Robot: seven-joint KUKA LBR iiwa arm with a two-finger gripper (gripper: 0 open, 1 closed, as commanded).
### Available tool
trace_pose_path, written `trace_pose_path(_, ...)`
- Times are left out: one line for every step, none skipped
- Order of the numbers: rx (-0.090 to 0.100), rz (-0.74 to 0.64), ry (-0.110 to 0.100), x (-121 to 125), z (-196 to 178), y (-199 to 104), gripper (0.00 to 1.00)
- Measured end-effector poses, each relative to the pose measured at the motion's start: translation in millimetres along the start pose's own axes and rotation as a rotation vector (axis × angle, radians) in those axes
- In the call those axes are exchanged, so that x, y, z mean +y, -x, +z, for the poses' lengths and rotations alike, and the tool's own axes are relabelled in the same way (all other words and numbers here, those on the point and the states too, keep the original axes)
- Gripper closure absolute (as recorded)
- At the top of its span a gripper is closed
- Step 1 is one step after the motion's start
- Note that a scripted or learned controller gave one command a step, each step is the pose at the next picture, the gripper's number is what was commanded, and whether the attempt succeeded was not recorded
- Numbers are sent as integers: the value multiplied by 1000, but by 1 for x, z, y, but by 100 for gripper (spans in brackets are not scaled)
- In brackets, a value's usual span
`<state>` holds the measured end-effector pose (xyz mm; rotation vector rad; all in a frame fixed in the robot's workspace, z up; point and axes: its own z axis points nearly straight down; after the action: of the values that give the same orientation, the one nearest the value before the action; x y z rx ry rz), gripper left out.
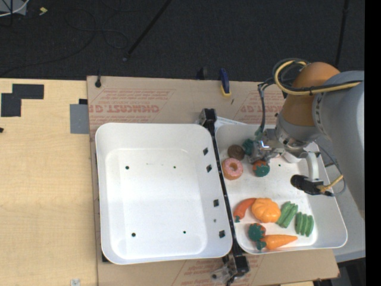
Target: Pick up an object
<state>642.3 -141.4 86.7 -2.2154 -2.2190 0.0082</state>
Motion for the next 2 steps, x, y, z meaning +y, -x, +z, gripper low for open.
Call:
trace_pose_path(1, -3, 11, -6, -79, -63, 100)
trace_pose_path(0, 2, 3, -22, -47, -48, 100)
